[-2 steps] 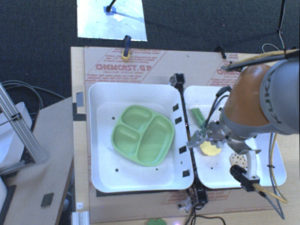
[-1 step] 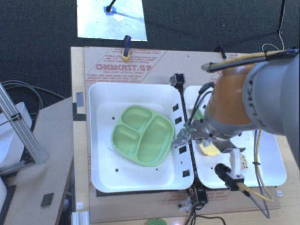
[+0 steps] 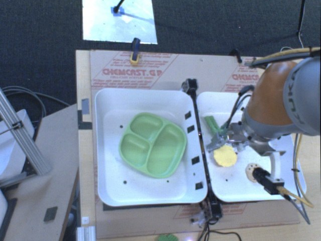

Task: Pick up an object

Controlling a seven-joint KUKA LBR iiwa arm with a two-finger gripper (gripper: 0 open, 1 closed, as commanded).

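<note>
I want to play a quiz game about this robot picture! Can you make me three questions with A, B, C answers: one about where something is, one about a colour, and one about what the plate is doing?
1. Where is the green divided plate?
A. left bin
B. right bin
C. on the floor

2. What colour is the round thing near the gripper?
A. blue
B. yellow
C. red

3. How does the plate lie?
A. stood on edge
B. flat, hollows up
C. upside down

Answers: 1 A, it sits in the left bin. 2 B, it looks yellow. 3 B, its three hollows face up.
</note>
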